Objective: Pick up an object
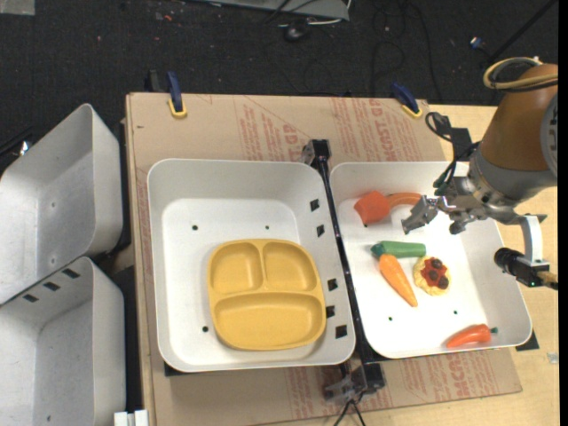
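While tool [437,214] hangs over right bin [510,313], fingers spread wide w/ nothing between, orange scoop [374,205] just beside

1. Right bin [497,278]: floor lay open along its near-left part.
2. Carrot [398,279], green piece [398,249] and tart [434,275] crowded its centre.
3. Yellow tray [265,293] occupied most of the left bin [177,238].

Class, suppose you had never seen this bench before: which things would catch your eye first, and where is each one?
Probably the yellow divided plate, alone in the left bin. Next, the bright toy food in the right bin: an orange carrot beside a green vegetable. Above them hangs the grey and orange arm, its pincer over that bin's far side.
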You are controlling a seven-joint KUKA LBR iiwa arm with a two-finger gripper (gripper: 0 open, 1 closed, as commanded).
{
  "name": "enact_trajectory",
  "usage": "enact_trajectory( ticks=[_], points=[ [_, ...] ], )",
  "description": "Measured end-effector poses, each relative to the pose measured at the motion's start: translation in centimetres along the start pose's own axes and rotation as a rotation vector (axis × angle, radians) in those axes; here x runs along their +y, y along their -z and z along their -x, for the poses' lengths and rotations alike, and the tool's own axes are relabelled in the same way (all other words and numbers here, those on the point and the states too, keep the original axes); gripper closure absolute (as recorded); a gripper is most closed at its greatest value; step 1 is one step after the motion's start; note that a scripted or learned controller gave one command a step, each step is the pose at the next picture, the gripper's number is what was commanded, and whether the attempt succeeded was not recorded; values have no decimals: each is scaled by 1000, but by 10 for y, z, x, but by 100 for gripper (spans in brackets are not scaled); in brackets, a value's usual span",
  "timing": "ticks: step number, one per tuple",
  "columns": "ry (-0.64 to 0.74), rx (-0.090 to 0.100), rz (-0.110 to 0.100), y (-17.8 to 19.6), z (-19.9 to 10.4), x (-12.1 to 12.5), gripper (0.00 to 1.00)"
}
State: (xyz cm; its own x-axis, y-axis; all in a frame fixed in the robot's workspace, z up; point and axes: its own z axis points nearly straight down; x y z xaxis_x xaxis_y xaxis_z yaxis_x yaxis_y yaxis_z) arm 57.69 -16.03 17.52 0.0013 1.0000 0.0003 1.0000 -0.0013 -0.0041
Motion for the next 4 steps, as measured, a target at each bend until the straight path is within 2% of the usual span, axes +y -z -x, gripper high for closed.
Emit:
enact_trajectory(
  ticks=[2, 3, 4],
  points=[
    [0, 1, 6, -81, -3, -3, 0],
    [0, -3, 14, -68, -2, -1, 100],
    [4, -2, 10, -4, -2, 3, 100]
  ],
)
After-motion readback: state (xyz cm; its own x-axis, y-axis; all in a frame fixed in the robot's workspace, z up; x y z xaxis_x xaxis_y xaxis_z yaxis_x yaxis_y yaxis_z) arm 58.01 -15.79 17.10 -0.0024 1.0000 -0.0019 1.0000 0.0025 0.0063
